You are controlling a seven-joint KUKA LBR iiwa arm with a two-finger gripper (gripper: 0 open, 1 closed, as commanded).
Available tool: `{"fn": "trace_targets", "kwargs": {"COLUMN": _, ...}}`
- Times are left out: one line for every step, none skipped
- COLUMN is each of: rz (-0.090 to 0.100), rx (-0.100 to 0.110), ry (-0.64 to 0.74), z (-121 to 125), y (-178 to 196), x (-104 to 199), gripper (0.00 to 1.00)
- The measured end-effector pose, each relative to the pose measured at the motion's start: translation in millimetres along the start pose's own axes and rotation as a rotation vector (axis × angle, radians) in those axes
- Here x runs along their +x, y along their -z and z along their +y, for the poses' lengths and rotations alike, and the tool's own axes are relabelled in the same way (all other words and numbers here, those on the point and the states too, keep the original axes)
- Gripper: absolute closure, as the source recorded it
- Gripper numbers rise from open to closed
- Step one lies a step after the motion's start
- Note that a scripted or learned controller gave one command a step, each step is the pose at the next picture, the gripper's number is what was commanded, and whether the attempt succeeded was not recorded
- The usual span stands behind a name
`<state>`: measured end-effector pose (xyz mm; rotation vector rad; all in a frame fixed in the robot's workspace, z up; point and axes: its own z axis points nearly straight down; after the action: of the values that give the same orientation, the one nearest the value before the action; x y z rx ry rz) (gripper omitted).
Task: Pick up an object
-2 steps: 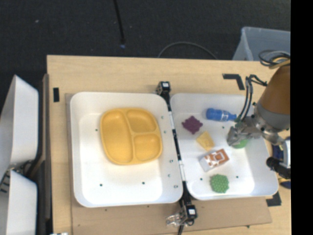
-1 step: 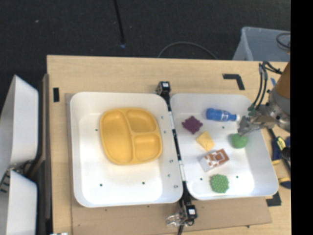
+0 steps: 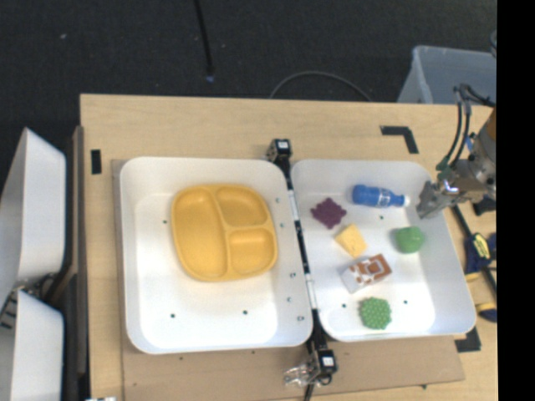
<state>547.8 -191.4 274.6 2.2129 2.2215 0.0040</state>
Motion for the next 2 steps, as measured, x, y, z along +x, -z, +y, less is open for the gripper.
{"fn": "trace_targets", "kwargs": {"rz": 0.001, "rx": 0.001, "ry": 0.001, "z": 1, "y": 26, "x": -1, "gripper": 1.0}}
{"fn": "trace_targets", "kwargs": {"rz": 0.002, "rx": 0.005, "ry": 0.002, "z": 4, "y": 10, "x": 44, "gripper": 1.0}}
